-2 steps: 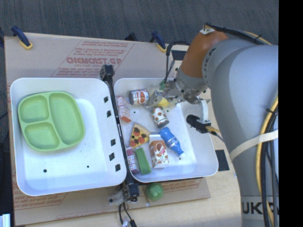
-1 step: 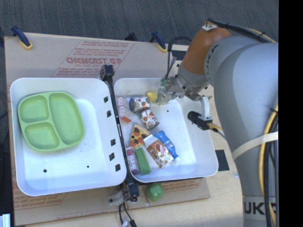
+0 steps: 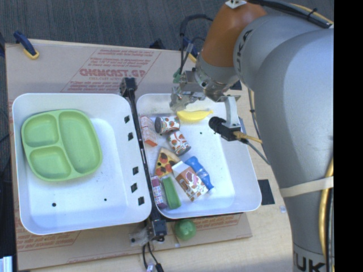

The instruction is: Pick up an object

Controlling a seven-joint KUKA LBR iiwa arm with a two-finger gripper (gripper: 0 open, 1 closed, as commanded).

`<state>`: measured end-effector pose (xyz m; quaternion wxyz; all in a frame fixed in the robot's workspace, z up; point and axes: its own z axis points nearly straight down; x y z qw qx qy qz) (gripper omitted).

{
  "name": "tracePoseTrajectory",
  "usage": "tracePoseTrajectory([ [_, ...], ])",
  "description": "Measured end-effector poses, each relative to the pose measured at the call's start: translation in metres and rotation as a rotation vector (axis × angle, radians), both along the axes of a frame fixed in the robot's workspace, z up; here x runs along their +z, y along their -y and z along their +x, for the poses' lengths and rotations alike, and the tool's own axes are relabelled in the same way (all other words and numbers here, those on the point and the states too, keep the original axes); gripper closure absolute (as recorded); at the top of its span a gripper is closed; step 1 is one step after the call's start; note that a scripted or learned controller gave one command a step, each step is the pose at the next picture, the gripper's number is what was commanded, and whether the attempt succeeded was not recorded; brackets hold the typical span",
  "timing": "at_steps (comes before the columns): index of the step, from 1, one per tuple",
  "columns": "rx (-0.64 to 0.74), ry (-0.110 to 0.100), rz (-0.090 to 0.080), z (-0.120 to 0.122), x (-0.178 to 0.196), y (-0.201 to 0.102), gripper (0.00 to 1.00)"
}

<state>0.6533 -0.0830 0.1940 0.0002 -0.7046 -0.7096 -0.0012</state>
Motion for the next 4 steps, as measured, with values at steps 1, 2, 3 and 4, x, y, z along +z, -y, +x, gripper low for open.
tracePoseTrajectory([
  [1, -0.002, -0.006, -0.002, -0.107, -0.002, -0.011, 1.0],
  [2, 0.0, -0.004, -0.002, -0.177, 0.03, 0.002, 1.0],
  [3, -0.001, -0.002, -0.003, -0.095, 0.062, 0.045, 1.0],
  [4, -0.001, -0.005, -0.002, -0.088, 0.028, 0.043, 1.0],
])
